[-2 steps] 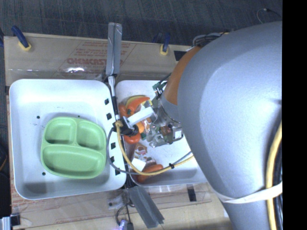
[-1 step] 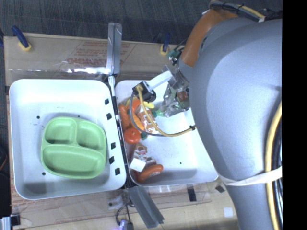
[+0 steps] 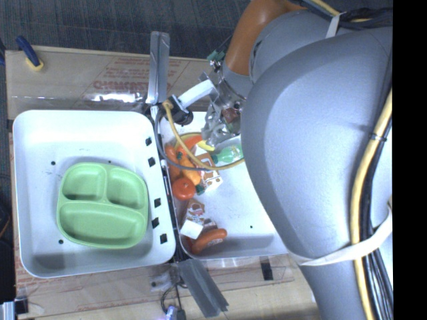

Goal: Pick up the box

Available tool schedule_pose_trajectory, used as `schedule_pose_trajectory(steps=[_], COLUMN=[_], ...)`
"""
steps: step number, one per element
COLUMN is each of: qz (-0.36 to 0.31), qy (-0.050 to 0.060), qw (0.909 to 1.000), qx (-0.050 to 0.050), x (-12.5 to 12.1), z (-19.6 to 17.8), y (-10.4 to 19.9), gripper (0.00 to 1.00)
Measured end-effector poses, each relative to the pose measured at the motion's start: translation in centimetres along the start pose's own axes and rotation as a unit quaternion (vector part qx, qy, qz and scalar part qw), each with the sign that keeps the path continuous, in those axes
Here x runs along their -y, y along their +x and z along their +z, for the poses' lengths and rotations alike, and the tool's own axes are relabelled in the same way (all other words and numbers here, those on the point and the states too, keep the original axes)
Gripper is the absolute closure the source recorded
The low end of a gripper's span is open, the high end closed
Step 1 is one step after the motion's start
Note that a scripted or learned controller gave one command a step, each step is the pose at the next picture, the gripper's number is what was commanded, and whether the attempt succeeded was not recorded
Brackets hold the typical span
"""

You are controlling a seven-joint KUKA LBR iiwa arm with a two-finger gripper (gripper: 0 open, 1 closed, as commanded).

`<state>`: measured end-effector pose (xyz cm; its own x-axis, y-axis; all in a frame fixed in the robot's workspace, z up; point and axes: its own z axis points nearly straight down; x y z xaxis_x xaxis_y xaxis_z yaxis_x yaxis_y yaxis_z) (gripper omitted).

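Tool: my tool (image 3: 215,133) hangs low over the right bin (image 3: 230,242), toward its 12 o'clock end; whether it is apart or together I cannot tell, the metal blurs into the clutter beneath.
Arm: my grey arm (image 3: 313,125) comes in from 3 o'clock and covers much of the right bin; the orange band (image 3: 250,29) sits at about 1 o'clock from the tool.
Box: a small box (image 3: 191,229) with a white face lies near the 6 o'clock end of the right bin, close to the divider wall, well apart from my tool. Nothing of mine touches it.
Neighbours of the box: a reddish sausage-like piece (image 3: 210,237) lies just beside it at 3 o'clock; a red tomato-like ball (image 3: 183,189) sits at 12 o'clock from it.
Under the tool: orange pieces (image 3: 180,157), a yellow cable (image 3: 200,160) looping across, and something pale green (image 3: 229,155) at the tool's 4 o'clock.
Left bin: the left bin (image 3: 40,139) holds a green sectioned tray (image 3: 103,205), lying flat.
Bench: the bench (image 3: 87,72) shows at 12 o'clock behind both bins, with a blue and yellow object (image 3: 30,53) at its far 10 o'clock corner.
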<state>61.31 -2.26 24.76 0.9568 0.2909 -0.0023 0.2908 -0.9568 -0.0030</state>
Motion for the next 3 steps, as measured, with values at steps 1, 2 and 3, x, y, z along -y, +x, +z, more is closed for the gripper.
schedule_pose_trajectory(steps=[1,2,3], qz=[-0.012,-0.016,-0.020], qy=[0.001,0.003,0.004], qw=[0.9999,0.9999,0.9998], qx=[0.002,0.004,0.006], x=[2.8,2.9,3.0], z=[5.8,4.9,4.0], y=[-6.3,-6.3,-6.3], gripper=[1.00,1.00,1.00])
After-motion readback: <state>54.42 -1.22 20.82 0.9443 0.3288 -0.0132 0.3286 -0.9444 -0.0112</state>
